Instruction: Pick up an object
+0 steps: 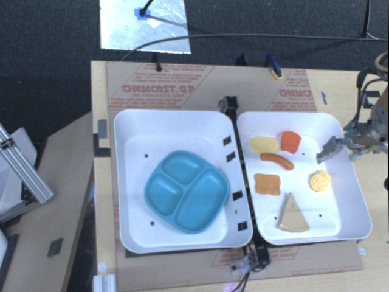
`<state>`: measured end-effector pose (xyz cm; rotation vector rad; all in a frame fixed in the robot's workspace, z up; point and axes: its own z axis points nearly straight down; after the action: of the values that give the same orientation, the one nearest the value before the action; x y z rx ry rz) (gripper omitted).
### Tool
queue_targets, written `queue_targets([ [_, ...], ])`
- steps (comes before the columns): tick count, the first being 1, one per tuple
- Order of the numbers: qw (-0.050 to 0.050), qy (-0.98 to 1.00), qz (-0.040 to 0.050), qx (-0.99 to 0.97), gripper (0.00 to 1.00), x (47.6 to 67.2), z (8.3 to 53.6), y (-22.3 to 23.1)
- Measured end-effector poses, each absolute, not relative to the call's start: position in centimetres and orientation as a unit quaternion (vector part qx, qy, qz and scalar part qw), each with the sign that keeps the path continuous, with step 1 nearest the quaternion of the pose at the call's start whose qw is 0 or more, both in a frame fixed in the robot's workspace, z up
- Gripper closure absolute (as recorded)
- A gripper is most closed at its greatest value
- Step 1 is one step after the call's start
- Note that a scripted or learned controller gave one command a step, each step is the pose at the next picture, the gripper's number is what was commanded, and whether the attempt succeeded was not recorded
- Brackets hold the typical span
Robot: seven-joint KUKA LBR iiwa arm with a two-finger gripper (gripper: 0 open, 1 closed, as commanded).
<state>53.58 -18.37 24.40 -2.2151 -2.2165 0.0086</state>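
The two white bins lie below me and off toward the far side from my arm. The further bin point(130, 163) holds a blue divided plate point(186, 191), well apart from my claw point(330, 149). The nearer bin point(346, 135) is the one I hang over, at its edge closest to my arm's base.

Within it, going down in size: a pale wedge point(292, 215) lies below and a little beyond me, toward the front wall. An orange square slab point(267, 184) sits further across, with a yellow block point(265, 143) and a red-orange piece point(290, 141) beyond me at about my level. A sausage point(277, 160) lies between those and the slab. The small, bumpy yellow piece point(320, 180) is nearest, just below my tip.

My claw carries nothing that I can see; whether its fingers stand wide or narrow I cannot tell from this slant.

I judge I am at the approach step, nothing picked yet. The next move calls for centring over one item, likely that bumpy yellow piece, then dropping straight down so the fingers straddle it without nudging it against the bin wall.
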Motion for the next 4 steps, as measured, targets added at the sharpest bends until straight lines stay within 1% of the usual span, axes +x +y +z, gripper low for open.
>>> queue_targets([
  [1, -0.001, -0.709, -0.0003, -0.706, 0.00, 53.8, 25.0, -18.3],
  [2, 0.001, -0.708, 0.0005, -0.706, 0.00, 54.4, 18.9, -18.2],
  [3, 0.002, -0.708, 0.0005, -0.707, 0.00, 54.2, 12.9, -17.4],
  [4, -0.007, -0.709, -0.0058, -0.706, 0.00, 54.8, 8.9, -17.3],
])
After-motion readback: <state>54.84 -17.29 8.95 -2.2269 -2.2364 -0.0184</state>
